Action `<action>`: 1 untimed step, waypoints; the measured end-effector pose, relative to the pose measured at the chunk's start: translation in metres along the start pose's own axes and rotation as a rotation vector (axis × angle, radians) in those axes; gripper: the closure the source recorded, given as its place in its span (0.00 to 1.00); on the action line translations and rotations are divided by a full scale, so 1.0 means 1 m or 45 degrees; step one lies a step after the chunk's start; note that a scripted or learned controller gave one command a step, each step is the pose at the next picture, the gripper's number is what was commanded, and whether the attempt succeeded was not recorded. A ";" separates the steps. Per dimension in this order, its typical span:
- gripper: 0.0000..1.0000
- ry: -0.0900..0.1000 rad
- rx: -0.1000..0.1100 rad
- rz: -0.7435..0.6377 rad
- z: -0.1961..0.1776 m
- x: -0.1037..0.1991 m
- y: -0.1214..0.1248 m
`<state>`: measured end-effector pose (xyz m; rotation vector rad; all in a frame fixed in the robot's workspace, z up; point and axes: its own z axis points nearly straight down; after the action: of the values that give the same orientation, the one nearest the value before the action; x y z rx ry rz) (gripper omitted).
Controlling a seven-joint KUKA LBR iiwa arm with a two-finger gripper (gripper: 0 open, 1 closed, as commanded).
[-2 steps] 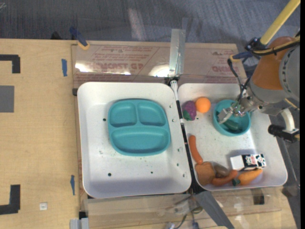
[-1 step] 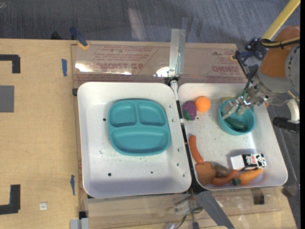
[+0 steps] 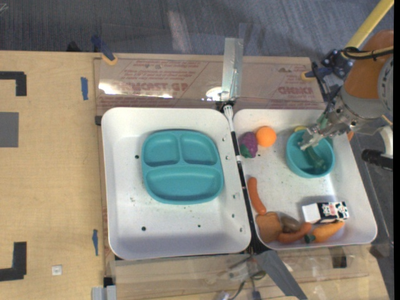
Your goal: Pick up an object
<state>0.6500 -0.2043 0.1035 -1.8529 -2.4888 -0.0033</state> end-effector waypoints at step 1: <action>1.00 -0.045 -0.043 0.008 0.015 0.085 0.019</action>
<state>0.6432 -0.1176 0.0908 -1.8894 -2.5215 -0.0125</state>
